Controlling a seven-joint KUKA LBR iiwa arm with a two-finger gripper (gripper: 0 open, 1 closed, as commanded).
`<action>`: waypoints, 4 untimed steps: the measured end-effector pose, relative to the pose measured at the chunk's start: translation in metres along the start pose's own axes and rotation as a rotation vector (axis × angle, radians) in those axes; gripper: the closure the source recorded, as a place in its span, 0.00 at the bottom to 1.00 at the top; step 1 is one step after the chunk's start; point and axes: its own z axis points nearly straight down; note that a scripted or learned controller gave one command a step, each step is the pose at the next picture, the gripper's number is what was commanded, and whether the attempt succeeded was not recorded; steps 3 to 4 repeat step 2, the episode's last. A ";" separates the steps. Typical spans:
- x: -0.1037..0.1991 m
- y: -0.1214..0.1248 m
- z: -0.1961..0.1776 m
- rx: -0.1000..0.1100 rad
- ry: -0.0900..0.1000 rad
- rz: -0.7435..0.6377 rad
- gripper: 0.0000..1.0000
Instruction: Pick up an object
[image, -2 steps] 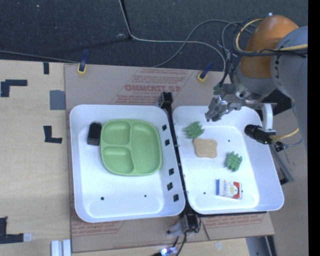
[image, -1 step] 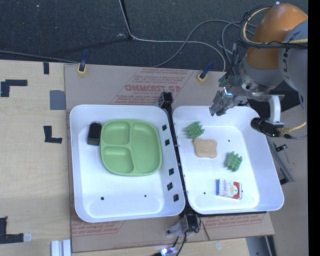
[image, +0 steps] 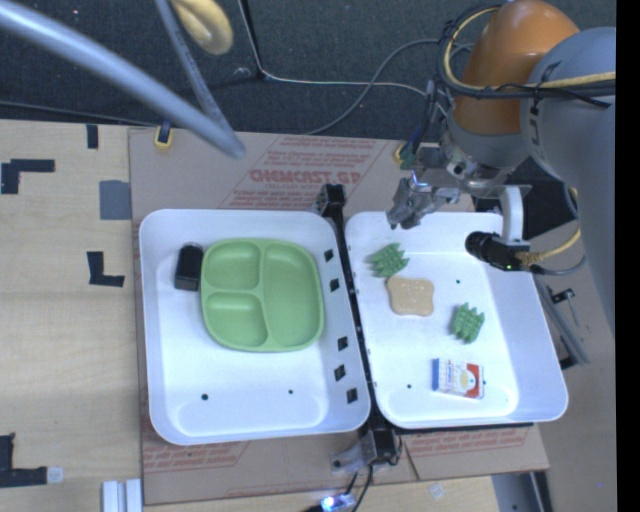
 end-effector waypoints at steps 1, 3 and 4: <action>0.051 0.009 0.019 0.003 0.001 -0.001 1.00; 0.107 0.018 0.034 0.002 0.000 -0.001 1.00; 0.107 0.018 0.034 0.002 0.000 -0.001 1.00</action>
